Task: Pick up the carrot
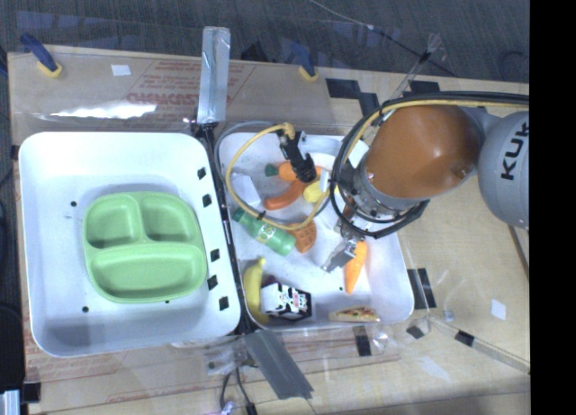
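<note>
Looking down on the bench, you are seeing the arm (423, 152) reaching in from the right over the right bin (396, 287), its orange band hiding most of the wrist. The gripper (346, 256) is hanging below that band with its grey fingers (339, 258) pointing down toward the bin floor. The carrot (355, 266) is lying immediately beside the fingers on their right, standing nearly on end and apparently touching them; you cannot tell whether it is sitting between them or merely against them, nor how far apart they are standing. To the left of the gripper, a green bottle (265, 231) and an orange waffle-like piece (305, 239) are resting near each other. Farther down and left of it, a banana (254, 289) is curving beside a black-and-white carton (290, 301), and a pizza slice (357, 315) is lying just below the carrot. Well to the left of the tool, the left bin (54, 170) is holding a green divided plate (144, 247).
</note>
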Controlling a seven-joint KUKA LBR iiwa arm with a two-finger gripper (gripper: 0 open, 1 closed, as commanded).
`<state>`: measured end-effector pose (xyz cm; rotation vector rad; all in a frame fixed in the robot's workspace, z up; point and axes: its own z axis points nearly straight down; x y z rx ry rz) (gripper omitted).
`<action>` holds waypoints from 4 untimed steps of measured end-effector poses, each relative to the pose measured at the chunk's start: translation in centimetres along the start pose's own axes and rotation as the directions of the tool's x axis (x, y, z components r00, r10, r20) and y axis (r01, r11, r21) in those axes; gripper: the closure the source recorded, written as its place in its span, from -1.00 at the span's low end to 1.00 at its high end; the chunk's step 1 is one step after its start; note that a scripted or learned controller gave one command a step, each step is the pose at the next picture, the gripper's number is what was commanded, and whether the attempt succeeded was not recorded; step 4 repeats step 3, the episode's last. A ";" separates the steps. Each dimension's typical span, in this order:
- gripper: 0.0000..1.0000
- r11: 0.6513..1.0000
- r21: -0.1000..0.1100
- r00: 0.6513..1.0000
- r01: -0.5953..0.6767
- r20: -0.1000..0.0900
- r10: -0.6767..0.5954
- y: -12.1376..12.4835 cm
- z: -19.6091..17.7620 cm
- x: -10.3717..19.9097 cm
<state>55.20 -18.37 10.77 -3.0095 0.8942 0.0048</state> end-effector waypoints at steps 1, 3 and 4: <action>-1.00 0.975 0.001 0.975 0.220 0.000 -0.220 3.2 1.7 -4.3; -1.00 0.974 0.006 0.974 0.228 -0.003 -0.228 2.7 0.7 -4.4; -1.00 0.974 0.006 0.974 0.228 -0.003 -0.228 2.7 0.7 -4.4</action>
